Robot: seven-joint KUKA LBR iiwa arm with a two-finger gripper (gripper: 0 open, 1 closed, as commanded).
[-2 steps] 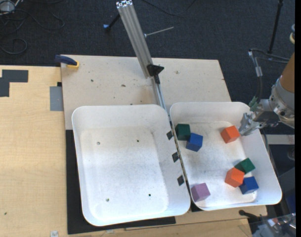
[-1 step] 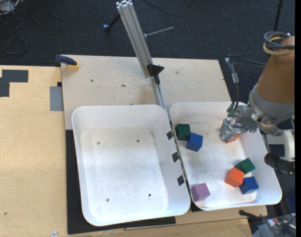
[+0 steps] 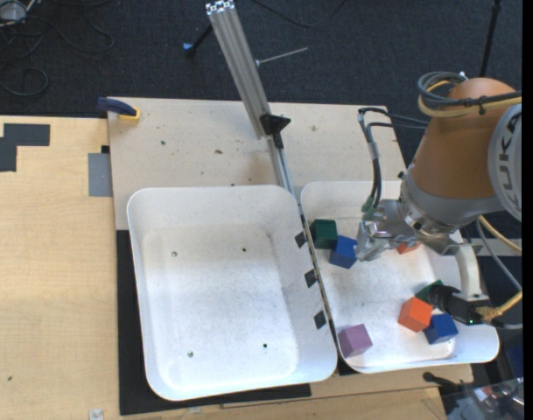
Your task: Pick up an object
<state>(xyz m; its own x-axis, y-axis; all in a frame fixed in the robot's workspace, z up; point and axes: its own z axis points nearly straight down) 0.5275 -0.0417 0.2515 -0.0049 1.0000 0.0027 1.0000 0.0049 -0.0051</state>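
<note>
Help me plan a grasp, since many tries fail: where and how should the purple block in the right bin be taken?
Probably from straight above, closing on two opposite flat sides of the purple block. It lies apart from the other blocks, but close to the bin's left wall, so place the fingers along that wall rather than across it.

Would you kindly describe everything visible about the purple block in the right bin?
The purple block is a small, matte, pale violet cube, seemingly foam or painted wood. It sits slightly rotated on the floor of the right bin, at its near left corner, close to the wall shared with the left bin. It stands alone, apart from the other blocks and the gripper.
</note>
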